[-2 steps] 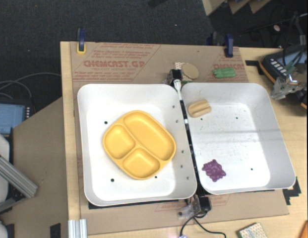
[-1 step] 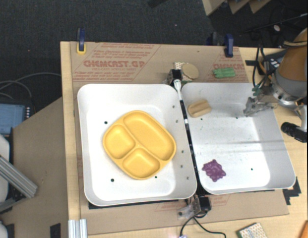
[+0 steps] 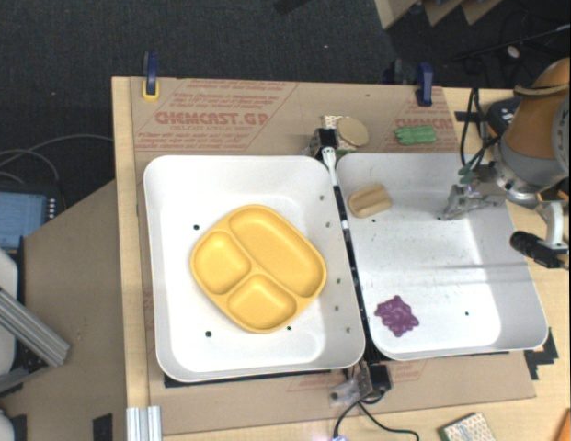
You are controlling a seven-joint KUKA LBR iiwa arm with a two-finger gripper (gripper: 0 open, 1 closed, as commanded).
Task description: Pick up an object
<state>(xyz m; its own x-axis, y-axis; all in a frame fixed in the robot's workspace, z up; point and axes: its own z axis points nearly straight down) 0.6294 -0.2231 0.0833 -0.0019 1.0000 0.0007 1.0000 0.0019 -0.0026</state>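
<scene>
Whether gripper apart or together, unclear; near it, tan rounded block; farther, lumpy purple cluster.

One fixed camera, high above the table, looking down at a slant.

It stands far enough back to take in both white bins whole: the left bin sits mid-frame, the right bin nearer the right side, with dark floor beyond the table's far edge along the top. The arm enters from the right.
</scene>
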